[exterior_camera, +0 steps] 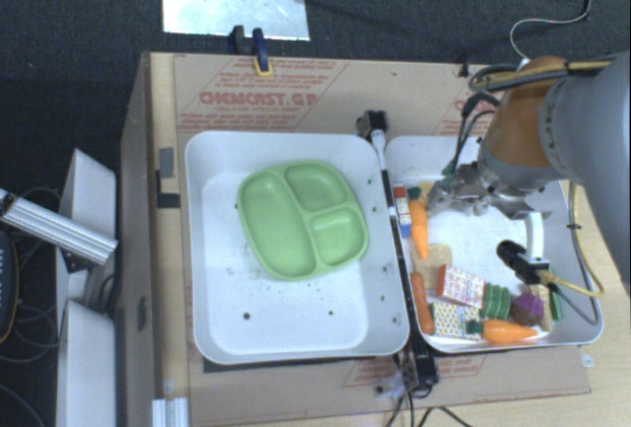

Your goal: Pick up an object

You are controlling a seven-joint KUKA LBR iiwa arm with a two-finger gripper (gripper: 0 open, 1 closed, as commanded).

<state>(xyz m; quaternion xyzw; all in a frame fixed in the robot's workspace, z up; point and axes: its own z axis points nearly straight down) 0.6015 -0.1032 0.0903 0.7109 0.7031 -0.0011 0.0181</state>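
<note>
the left bin point(212, 248) is sitting at the nine o'clock side of the bench, and a green divided plate point(301, 218) is lying inside it, a little toward twelve o'clock of the bin's middle, with its three compartments facing up. the plate is lying flat and touching nothing else.

the right bin point(572, 336) is sitting just beside it at three o'clock, their rims meeting along the middle. along that bin's nine o'clock wall a small red and white tube point(402, 208) is lying, with an orange carrot point(420, 228) just beside it and a red sausage-shaped piece point(421, 299) toward six o'clock of it. near the six o'clock rim a patterned card box point(459, 285) is lying, touching a second speckled packet point(449, 319); at three o'clock of these a green ridged piece point(496, 298), a purple piece point(528, 305) and another orange carrot point(506, 330) are crowding together.

the arm is reaching in from three o'clock, its orange band point(518, 124) hanging over the bin's twelve o'clock end. the gripper point(461, 190) is hovering low over the bin's upper part, near the first carrot; whether anything is being gripped, or how it is set, cannot be told here.
</note>
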